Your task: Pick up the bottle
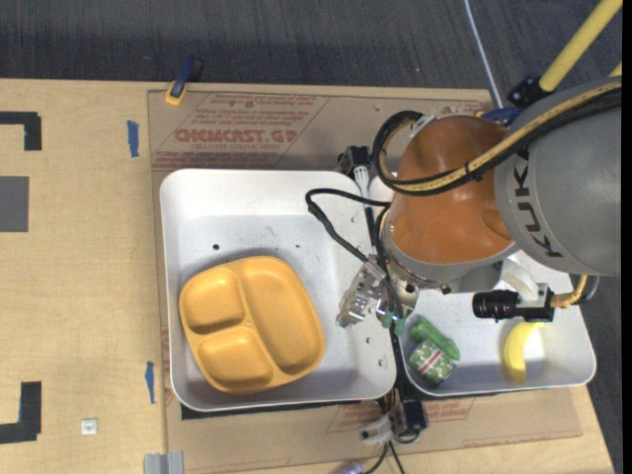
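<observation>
The bottle (433, 350) is small and green with a reddish, white-rimmed end. It lies on its side near the front left corner of the right bin (563, 378). My gripper (361, 299) hangs over the right edge of the left bin (227, 205), a short way to the left of the bottle and slightly behind it. Nothing shows in the gripper. The arm's orange band and grey body cover most of the right bin behind the bottle.
A yellow divided plate (250, 323) lies in the front left of the left bin. A yellow fruit-like object (520, 352) rests in the right bin, to the right of the bottle. Black cables (341, 227) loop from the wrist over the left bin.
</observation>
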`<act>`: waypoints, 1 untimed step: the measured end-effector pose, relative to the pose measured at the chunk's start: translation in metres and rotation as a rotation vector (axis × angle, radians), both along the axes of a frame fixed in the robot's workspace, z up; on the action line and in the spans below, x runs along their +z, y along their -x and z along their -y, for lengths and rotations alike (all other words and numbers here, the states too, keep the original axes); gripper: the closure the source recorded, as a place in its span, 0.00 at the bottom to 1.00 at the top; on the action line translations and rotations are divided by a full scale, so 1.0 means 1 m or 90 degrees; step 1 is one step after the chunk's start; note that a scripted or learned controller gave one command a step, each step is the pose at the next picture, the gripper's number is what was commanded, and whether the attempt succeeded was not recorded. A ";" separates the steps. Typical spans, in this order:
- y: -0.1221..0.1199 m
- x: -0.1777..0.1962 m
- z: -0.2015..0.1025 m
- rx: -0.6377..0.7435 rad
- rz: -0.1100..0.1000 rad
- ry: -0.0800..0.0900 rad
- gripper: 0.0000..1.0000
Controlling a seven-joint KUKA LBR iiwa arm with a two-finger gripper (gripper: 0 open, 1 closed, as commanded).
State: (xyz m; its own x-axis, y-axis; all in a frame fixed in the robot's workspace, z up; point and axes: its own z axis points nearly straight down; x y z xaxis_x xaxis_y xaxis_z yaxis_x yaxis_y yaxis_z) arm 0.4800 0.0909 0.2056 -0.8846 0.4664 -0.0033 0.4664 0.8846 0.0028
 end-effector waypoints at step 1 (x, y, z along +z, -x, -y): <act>0.001 -0.021 0.018 0.205 -0.002 0.001 1.00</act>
